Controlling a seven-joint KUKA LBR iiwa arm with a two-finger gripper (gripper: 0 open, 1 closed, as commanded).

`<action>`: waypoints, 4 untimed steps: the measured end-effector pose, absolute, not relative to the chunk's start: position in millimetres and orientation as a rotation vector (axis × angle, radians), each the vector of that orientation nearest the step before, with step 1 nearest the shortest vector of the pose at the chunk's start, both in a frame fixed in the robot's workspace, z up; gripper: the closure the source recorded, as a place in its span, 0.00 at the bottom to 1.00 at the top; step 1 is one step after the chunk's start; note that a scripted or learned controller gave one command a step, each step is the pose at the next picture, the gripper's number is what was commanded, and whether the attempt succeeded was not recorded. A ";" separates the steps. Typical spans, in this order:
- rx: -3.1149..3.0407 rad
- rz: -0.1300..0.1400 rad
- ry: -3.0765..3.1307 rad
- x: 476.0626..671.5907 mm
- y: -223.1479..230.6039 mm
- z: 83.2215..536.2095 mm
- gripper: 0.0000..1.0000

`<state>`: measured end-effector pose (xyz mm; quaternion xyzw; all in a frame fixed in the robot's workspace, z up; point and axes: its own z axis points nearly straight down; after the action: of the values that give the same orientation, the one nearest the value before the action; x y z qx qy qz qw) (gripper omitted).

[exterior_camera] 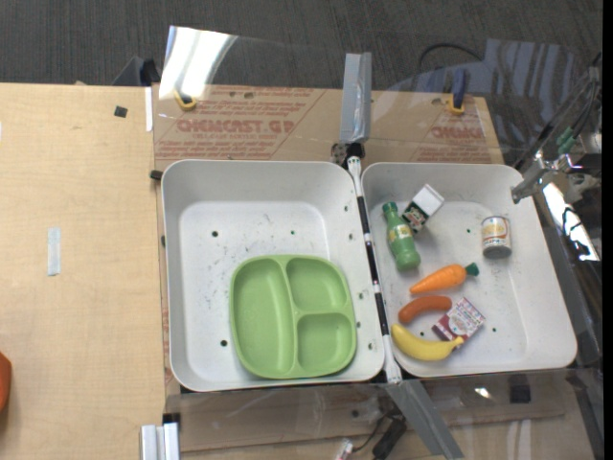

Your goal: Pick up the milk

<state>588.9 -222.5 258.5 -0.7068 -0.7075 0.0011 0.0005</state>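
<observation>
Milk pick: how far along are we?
Nothing looks done yet. The milk carton lies in the right bin, untouched, beside the green bottle. Nothing is in hand. Still left: reach in, grasp the carton, and lift it.

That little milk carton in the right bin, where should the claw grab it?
Probably from above, across the milk carton's flat side walls. It lies tilted near the bin's back wall, with the green bottle close on its left, so the far side offers more room.
</observation>
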 end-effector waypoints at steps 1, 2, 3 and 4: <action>-2.201 0.002 -2.242 628.7 -211.0 172.2 0.00; -2.229 0.001 -2.214 607.6 -204.4 91.7 0.00; -2.227 -0.003 -2.216 629.8 -208.1 95.0 0.00; -2.256 0.000 -2.185 617.0 -205.7 91.7 0.00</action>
<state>617.0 -205.7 91.7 -0.7184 -0.6956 0.0001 0.0005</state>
